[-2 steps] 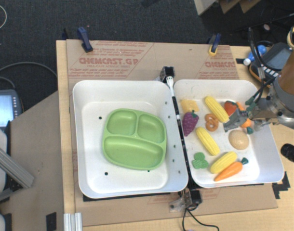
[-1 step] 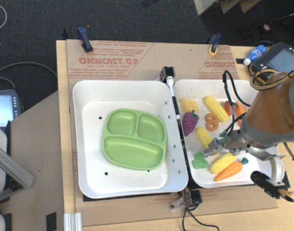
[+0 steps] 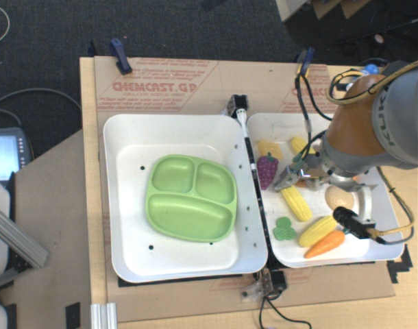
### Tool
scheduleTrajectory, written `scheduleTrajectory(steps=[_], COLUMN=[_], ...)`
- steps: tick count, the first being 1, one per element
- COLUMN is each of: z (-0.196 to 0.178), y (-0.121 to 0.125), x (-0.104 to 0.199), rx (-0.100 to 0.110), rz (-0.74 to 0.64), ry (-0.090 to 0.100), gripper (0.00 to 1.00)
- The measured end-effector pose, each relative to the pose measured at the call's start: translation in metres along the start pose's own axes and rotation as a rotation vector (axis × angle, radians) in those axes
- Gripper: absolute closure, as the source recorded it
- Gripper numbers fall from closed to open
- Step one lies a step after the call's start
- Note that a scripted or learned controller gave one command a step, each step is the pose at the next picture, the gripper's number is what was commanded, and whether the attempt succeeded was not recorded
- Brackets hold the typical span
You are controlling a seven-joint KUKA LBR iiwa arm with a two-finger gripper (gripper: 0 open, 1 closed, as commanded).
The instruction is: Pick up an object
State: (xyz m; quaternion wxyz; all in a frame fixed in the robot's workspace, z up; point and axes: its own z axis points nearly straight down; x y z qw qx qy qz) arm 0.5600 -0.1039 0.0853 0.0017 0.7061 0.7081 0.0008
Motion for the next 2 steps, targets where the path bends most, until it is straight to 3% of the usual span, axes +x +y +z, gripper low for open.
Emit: scheduleTrajectory(steps=[1, 2], z=[-0.013, -0.120], y=[-0.002, 0.028], x=[-0.001, 0.105], rx=[-0.001, -0.010], rz=[0.004, -0.010], ry=[0.000, 0.005], gripper=[1.00, 1.00])
